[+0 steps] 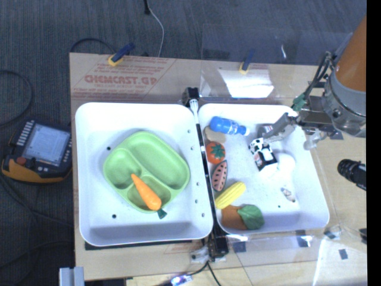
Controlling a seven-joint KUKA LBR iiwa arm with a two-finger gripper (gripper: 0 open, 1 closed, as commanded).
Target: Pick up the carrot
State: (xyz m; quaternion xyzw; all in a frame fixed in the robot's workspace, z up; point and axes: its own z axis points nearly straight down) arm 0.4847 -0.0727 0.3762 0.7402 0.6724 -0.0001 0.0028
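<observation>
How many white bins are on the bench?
2. The left bin holds the green plate with the carrot; the right bin holds the other toys.

Orange carrot [146, 193] – green plate [146, 162] – white bins [89, 136].

Dark grey carpet [71, 16] is covering the floor from nine to one o'clock. A black cable [156, 18] is trailing across it at twelve, and a handheld control pendant [37, 152] is lying at nine.

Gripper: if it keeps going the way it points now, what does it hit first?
Likely the black-and-white cow toy, just beyond the gripper, which points left and down into the right bin. Depth is unclear.
</observation>
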